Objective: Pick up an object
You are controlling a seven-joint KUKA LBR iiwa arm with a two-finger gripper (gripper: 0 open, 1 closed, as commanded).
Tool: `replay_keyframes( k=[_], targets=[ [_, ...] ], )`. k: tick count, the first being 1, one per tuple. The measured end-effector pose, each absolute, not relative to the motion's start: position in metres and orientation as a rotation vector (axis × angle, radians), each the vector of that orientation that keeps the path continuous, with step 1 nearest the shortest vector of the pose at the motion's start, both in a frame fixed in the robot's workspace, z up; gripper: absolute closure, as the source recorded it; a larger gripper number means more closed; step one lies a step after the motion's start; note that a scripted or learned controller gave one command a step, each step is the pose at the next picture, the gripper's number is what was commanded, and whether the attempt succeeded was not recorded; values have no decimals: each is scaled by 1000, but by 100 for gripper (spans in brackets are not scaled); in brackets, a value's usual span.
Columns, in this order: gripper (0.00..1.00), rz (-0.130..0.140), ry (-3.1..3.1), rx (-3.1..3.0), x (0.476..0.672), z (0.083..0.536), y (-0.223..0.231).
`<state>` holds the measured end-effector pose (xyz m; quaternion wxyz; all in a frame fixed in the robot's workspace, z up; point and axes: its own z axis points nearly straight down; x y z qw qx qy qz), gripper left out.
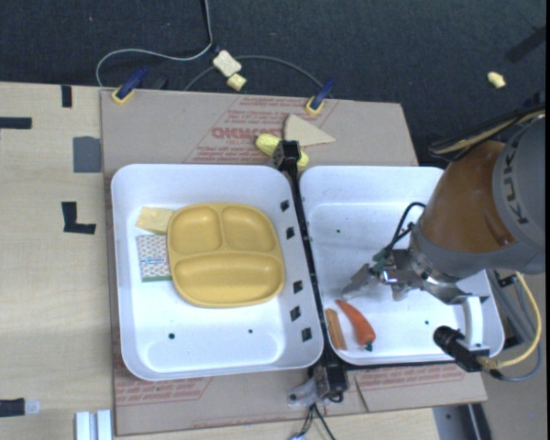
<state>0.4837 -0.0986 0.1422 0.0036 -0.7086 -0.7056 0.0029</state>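
1. In the right bin (385, 183), near its front left corner, lies the carrot (357, 323), a small orange toy with a dark tip. A thin tan stick (333, 328) lies just beside it, on the side of the divider.
2. The gripper (378, 278) hangs low over the bin floor, just above and behind the carrot. Nothing shows between its fingers. Whether they stand open or closed cannot be told from this angle.
3. Handling, as a judgement: the carrot is probably light, stiff and smooth-skinned. It tapers, so a grasp near either end may slip off.
4. Hold point: across the thick middle of the body, with the fingers set square to its long axis.
5. The stick lies close enough to be caught in the same closure. The bin wall on that side leaves little room for a finger.
6. The left bin (128, 246) bears a yellow tray (226, 254). Two flat items, a pale one (153, 218) and a patterned card (152, 256), are partly hidden under the tray's edge.
7. Hidden or unclear: the arm (472, 214) covers much of the right bin's far side. The fingertips merge with cable and shadow. Contact with the floor cannot be judged.
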Motion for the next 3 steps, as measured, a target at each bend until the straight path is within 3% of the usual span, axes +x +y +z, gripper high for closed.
replay_keyframes(
  k=[1,2,3],
  targets=[
    [0,-1,-2222,-2222,484,85,-101],
    [100,-2,-2224,-2228,485,97,-103],
    [100,-13,-2235,-2217,533,189,-51]
  ],
)
